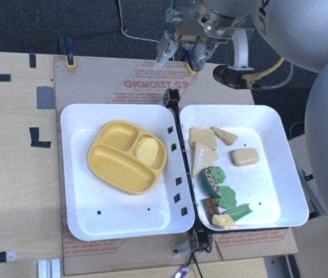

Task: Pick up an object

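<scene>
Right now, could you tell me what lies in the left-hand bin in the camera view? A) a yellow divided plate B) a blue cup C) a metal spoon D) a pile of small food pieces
A: the yellow divided plate lies alone on the left bin.

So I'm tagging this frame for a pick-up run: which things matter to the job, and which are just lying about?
Job:
tool, open, above the bins
right bin items: oval soap, cone, tan wedges, green pieces

Lying about:
yellow tray in left bin
clamp
cable
</scene>
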Tool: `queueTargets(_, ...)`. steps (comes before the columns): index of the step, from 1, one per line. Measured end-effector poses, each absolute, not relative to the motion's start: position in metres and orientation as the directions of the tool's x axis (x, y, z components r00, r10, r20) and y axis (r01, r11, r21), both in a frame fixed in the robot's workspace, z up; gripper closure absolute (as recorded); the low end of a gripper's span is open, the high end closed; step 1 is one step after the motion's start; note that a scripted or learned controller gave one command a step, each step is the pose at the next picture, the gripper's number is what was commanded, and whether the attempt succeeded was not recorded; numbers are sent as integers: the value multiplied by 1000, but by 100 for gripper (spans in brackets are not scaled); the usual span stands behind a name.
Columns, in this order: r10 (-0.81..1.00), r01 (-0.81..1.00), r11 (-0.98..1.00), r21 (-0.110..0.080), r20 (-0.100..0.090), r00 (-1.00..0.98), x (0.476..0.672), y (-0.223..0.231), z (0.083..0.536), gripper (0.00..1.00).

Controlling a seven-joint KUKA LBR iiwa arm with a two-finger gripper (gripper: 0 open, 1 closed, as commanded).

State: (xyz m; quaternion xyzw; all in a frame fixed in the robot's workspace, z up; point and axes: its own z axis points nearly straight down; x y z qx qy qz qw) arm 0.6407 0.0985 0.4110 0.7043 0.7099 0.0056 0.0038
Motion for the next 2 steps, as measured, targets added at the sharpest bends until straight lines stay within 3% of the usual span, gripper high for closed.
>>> queueTargets(1, 1000, 1000, 7, 10, 2, -7, 670, 149, 522, 0)
queueTargets(2, 1000, 1000, 9, -3, 1, -9, 668, 229, 532, 0)
